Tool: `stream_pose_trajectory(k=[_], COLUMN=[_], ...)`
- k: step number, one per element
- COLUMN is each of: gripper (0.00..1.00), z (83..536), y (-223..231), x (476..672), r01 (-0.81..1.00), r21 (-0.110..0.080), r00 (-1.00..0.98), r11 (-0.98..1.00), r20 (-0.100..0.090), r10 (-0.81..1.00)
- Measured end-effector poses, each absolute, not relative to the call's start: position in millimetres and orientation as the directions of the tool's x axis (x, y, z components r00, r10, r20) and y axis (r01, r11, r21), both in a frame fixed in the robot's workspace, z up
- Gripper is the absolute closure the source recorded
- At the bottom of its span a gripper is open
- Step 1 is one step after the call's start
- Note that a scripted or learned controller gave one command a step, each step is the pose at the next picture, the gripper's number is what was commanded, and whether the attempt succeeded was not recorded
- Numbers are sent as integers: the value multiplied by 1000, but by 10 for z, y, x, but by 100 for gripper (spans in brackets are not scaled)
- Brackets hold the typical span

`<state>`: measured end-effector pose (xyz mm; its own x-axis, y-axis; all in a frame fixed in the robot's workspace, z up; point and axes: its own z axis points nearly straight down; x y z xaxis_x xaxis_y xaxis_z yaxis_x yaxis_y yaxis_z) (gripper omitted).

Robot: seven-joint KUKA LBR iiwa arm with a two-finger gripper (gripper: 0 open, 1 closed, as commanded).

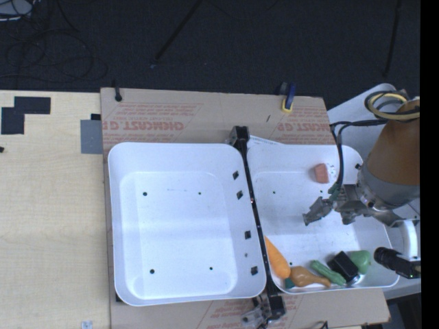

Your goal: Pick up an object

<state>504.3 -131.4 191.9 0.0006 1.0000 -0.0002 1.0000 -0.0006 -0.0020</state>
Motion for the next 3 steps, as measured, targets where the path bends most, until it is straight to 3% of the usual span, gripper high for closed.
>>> stream_pose_trajectory(k=[1,2,3], gripper=[0,100,100], z=[1166,1301,1396], y=[-2180,-2154,-2164], x=[4710,4742,4739], r01=[1000,1000,1000], r21=[-11,-4,-5], r00=[8,8,13], r11=[-8,-8,-13], r20=[-1,2,2], r10=[1000,1000,1000])
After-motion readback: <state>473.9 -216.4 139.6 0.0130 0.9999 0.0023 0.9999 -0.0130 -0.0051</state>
